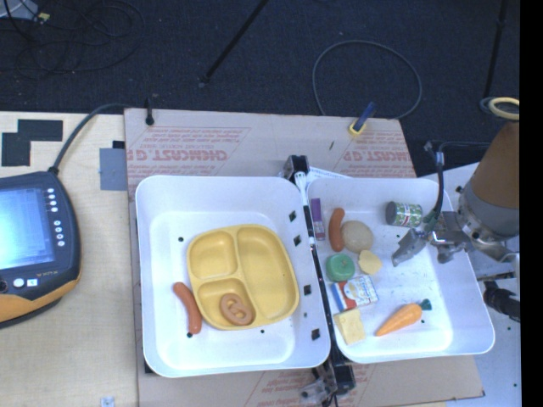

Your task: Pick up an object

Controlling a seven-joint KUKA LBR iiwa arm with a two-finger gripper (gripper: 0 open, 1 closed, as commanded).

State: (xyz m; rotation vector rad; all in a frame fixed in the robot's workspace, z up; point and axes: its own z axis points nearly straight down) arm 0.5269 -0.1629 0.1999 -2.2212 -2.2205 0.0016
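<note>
Hand (407, 248) over R bin (462, 333), approx. centre; dark fingers spread apart, nothing btwn them. Can (405, 214) just at hand's 12 o'clock. Carrot (399, 318) at 6, apart from hand. Potato (357, 235) and green lid (341, 267) at 9. L bin (161, 337): yellow tray (244, 270), sausage (188, 307) at tray's 8.

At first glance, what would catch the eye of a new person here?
The yellow divided tray in the left bin, with a brown pretzel-like piece in its near compartment. In the right bin, an orange carrot lies near the front, and the gripper hangs above.
</note>
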